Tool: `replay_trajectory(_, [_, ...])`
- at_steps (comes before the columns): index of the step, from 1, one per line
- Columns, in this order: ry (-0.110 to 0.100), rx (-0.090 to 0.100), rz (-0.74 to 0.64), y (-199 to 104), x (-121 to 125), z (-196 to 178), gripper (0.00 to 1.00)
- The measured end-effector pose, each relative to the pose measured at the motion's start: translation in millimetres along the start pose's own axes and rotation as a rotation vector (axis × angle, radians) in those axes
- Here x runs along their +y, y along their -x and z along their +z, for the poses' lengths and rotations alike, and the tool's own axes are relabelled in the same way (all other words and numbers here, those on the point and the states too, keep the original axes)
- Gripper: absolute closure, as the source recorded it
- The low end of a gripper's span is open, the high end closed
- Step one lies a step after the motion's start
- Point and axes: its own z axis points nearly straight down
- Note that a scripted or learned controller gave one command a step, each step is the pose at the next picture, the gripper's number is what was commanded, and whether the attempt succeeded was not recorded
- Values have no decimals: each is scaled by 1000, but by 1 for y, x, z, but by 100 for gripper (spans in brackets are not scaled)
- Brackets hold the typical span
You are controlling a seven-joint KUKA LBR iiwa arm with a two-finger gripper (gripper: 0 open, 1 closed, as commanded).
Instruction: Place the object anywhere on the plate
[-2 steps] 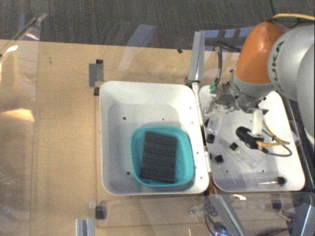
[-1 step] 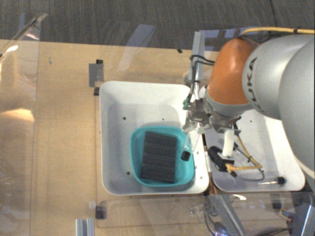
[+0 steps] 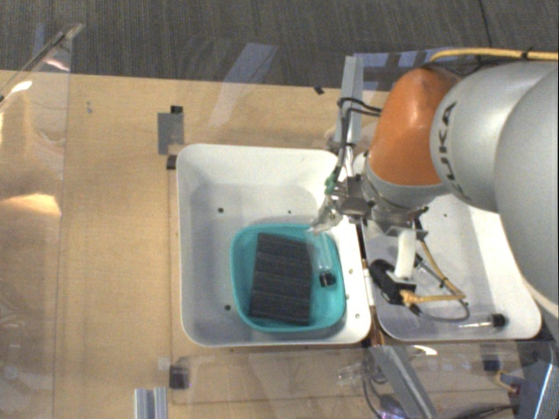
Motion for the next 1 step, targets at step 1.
replay_trajectory(1, [8, 0, 162, 43, -49, -164, 0])
